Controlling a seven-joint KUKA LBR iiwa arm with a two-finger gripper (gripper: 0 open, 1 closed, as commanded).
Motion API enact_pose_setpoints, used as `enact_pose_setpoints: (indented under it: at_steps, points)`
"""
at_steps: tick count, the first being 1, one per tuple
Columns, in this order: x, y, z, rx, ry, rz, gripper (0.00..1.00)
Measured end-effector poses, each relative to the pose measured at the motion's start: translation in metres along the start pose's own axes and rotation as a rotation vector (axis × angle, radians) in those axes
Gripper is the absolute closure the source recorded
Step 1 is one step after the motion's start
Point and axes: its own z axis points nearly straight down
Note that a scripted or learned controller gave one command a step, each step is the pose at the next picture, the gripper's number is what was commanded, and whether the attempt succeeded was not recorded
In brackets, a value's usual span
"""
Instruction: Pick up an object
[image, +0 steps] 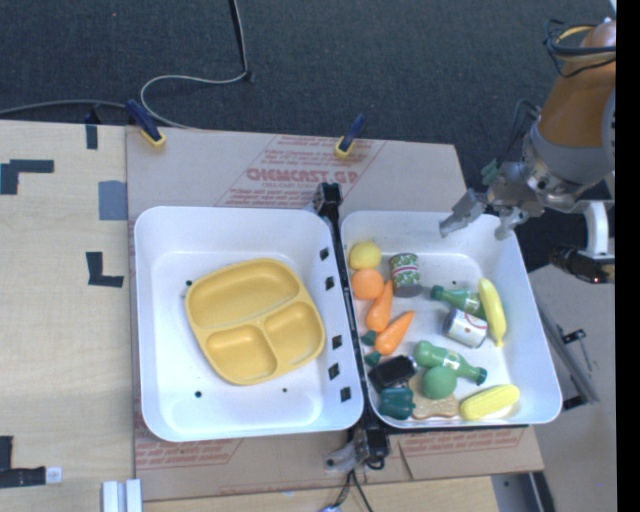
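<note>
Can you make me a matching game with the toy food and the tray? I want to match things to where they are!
Things:
1. yellow tray
2. lemon
3. corn
4. claw

Places:
A. near right corner of the right bin
B. above the far right edge of the right bin
C. in the left bin
D. far left corner of the right bin

Pairs: 1-C, 2-D, 3-A, 4-B

A light wooden worktop (60, 330) carried a printed cardboard sheet (290, 175). On that sheet sat two shallow white bins, the left bin (160, 330) and the right bin (530, 330) touching along one edge. Two blue-and-yellow clamps (146, 124) gripped the sheet's far edge.
</note>
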Motion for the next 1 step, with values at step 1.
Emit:
enact_pose_setpoints:
  at_steps: [1]
  points:
    - [0.0563, 0.0463, 0.0814, 0.002, 0.001, -0.001, 0.00]
